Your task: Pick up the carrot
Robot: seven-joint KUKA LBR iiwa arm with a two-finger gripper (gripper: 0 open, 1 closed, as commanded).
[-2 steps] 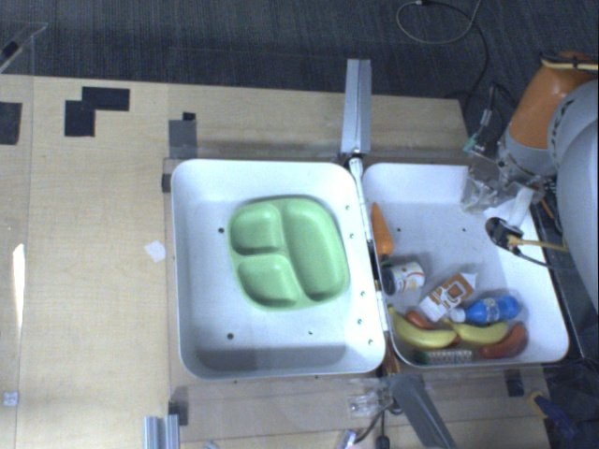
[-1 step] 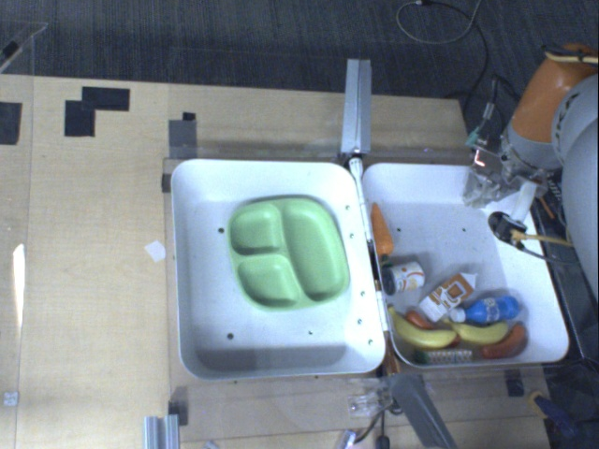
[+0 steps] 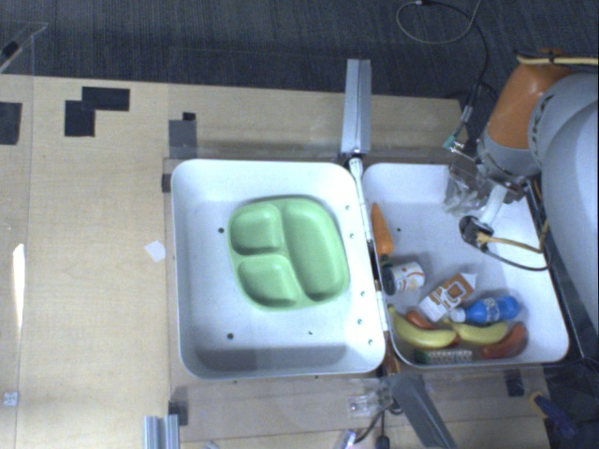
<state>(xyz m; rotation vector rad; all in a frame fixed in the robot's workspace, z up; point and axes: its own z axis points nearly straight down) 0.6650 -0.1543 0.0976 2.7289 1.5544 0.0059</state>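
- Along the near edge of the right bin (image 3: 552, 340), two bananas (image 3: 426, 333) are lying end to end, with a reddish item (image 3: 505, 342) tucked at their right and a blue bottle (image 3: 489, 310) resting just behind them.
- A small carton (image 3: 447, 295) and a white cup (image 3: 406, 276) are sitting beside each other mid-bin; their printing is too small to read.
- The carrot (image 3: 380, 230) is lying lengthwise against the right bin's left wall, just behind the cup, well apart from the gripper.
- In the left bin (image 3: 201, 279), a green divided plate (image 3: 286, 251) is sitting at the centre.
- The arm is reaching in from the right, its orange band (image 3: 518, 106) showing above the wrist, and the gripper (image 3: 471, 195) is hanging over the far right part of the right bin; whether its jaws are spread or pressed together cannot be told.
- Both bins are resting on a pale wooden bench (image 3: 84, 269) bearing black squares, with dark flooring and a cable (image 3: 449, 17) beyond.
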